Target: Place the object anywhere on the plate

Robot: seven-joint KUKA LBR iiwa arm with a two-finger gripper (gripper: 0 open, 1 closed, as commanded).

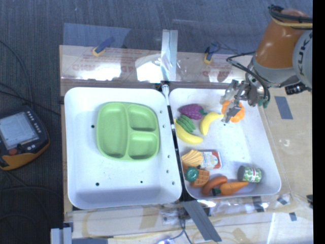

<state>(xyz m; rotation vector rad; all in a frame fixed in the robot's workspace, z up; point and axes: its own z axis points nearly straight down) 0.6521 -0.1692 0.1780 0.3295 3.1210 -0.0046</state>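
1. Underfoot, you have dark grey carpet all around the bench [297,151], with black cables trailing across it on the left.
2. On the floor to the left of the bench lies a handheld control pendant [21,136], dark grey with an orange edge and a pale screen.
3. Your bench top is light wood, with a sheet of clear plastic [152,67] taped along its far edge and two clamps holding it.
4. Two shallow white bins sit side by side: the left bin [81,187] holds a green plate [127,131] with three compartments, lying flat near the bin's middle.
5. The right bin [254,146] holds the toy food: a purple bunch of grapes [191,110], a yellow banana [209,121], a second banana [187,135] with a green piece just beside it, a flat packet [209,159], a waffle-like piece [192,159], a carrot [232,187], a sausage [214,182] and a small green can [250,174].
6. Your arm [282,39] reaches in from the right, its orange band over the far right corner of that bin.
7. The pincer [234,105] is down at the bin's far right, right at an orange object [237,112] that lies on the bin floor near the yellow banana.
8. You cannot tell from this view whether the pincer is spread or pressed together, nor whether it grips the orange object.
9. The orange object is in the right bin, well apart from the green plate.
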